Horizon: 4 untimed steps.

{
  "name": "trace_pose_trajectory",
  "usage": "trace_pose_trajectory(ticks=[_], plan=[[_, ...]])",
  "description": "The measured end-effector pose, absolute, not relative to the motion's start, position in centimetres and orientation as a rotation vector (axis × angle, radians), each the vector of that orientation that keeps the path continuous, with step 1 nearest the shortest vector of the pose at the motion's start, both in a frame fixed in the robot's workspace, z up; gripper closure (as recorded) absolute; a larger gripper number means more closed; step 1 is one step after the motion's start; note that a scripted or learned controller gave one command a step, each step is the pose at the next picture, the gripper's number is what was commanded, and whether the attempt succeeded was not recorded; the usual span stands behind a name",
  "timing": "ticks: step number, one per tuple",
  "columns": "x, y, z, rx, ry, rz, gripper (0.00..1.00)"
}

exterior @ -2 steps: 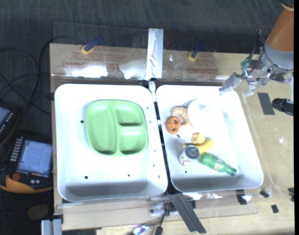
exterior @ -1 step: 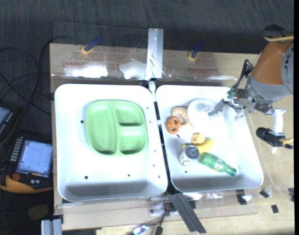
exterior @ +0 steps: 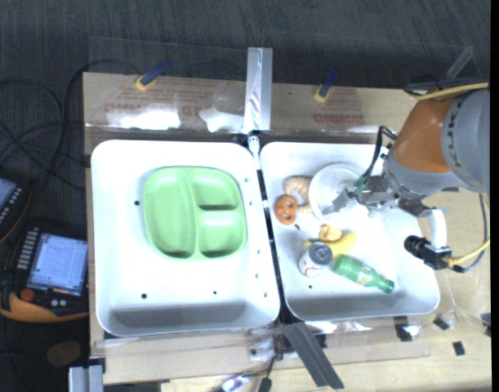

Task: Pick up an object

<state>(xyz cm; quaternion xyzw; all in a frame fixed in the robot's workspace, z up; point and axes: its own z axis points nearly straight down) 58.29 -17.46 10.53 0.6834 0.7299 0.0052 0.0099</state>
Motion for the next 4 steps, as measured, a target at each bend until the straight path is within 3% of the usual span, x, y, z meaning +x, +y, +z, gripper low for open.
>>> trace_pose_trajectory(ticks=[1, 2, 3, 4], plan=[[58.7, -19.0, 15.6, 2.093, 2.343, -0.001, 0.0], [55.3, -16.0, 8.9, 2.098, 2.325, 0.005, 0.0], [52.4, -13.7, 9.0, 2.014, 2.39, 0.008, 0.0], [52.5, -13.6, 10.0, 2.015, 2.391, 0.012, 1.0]])
